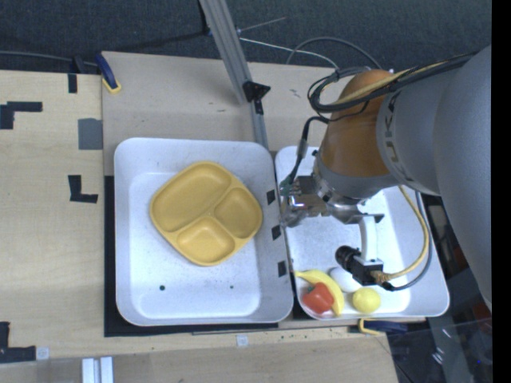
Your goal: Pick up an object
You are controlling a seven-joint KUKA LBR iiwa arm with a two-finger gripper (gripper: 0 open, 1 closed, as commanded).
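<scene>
A yellow three-compartment plate [206,212] lies in the left bin [136,294]. In the right bin [423,298], near its front edge, sit a banana [323,280], a red round fruit [318,298] against it, and a yellow lemon-like fruit [366,299]. My gripper [294,202] hangs over the right bin's left side, close to the divide between the bins and well behind the fruit. The wrist hides its fingertips. Nothing shows held in it.
A black cable fitting [355,263] hangs just behind the fruit. The arm's grey body covers the right bin's back and right side. A slanted metal rod [231,46] runs from the top toward the bins. The wooden bench [48,214] spreads to the left.
</scene>
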